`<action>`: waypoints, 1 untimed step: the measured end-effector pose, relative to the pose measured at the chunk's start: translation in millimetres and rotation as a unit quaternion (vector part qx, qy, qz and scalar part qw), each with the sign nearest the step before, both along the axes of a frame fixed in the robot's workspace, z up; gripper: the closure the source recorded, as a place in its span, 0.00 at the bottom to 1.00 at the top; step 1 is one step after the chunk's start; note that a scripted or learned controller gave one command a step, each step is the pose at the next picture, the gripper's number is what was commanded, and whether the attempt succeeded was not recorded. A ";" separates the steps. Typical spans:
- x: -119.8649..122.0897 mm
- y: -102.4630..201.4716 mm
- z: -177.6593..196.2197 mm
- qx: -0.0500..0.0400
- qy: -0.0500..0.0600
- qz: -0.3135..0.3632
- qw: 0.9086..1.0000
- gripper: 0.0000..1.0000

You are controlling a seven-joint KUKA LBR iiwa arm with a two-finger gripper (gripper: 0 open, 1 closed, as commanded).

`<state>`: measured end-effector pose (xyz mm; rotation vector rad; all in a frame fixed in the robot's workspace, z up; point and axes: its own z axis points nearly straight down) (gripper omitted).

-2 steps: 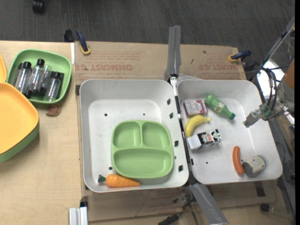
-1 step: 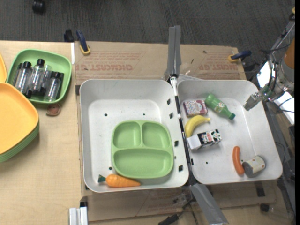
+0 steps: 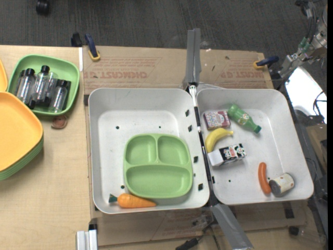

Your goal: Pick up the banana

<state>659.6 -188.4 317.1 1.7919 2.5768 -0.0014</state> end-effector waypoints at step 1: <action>-8.8 -34.4 -69.7 0.000 0.001 0.123 0.992 1.00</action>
